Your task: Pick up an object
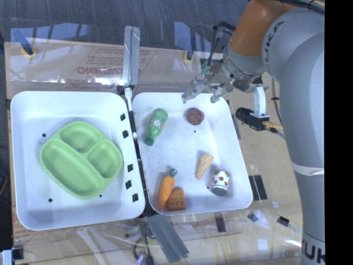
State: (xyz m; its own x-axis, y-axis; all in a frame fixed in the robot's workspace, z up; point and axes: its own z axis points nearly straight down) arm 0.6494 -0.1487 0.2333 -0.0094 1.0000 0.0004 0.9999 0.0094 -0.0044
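My gripper hangs over the far edge of the right bin, its two fingers spread open with nothing between them. Just below it lies a round brown cookie. A green bottle lies to the left of the cookie. Nearer the front are an ice-cream cone, a small white patterned cup, a carrot and a brown waffle.
The left bin holds a green divided plate. A grey upright post stands at the far end of the seam between the bins. The arm's grey body fills the right side.
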